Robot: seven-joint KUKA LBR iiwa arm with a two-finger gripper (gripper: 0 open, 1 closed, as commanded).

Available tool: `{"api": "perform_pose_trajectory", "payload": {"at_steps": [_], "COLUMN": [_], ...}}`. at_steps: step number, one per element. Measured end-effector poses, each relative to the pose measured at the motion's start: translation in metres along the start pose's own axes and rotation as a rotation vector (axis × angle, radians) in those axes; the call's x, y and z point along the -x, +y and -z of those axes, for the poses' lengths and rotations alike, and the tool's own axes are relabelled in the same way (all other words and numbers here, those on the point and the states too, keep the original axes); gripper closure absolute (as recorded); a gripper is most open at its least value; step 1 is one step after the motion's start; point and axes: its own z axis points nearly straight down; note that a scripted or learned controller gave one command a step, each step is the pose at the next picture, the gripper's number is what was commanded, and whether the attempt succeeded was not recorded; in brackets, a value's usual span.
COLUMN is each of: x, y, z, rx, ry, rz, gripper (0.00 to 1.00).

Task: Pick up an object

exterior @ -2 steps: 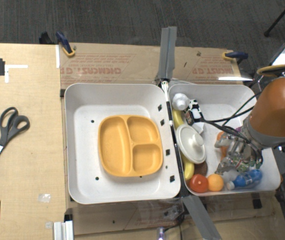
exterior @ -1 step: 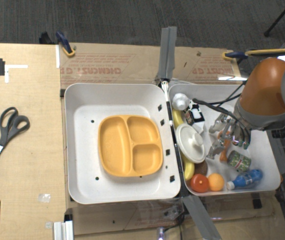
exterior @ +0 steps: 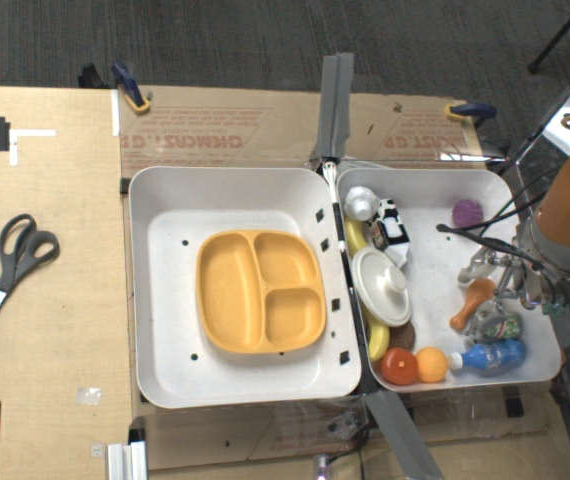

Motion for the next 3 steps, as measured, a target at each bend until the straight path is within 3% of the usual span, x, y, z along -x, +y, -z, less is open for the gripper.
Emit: {"api": "perform_pose_trajectory", "payload": {"at_steps": [1,2,3], "x": [0.001,0.033,0.081], "y": [0.002,0.106,0.177], "z": [0.010,0.120,0.173], "rx": [0.002,-0.003,-0.003], "ry": [-0.003,-0.003,-0.004], "rz": [0.002,0.075,0.049], "gripper": [1.00,1.00,1.00]}}
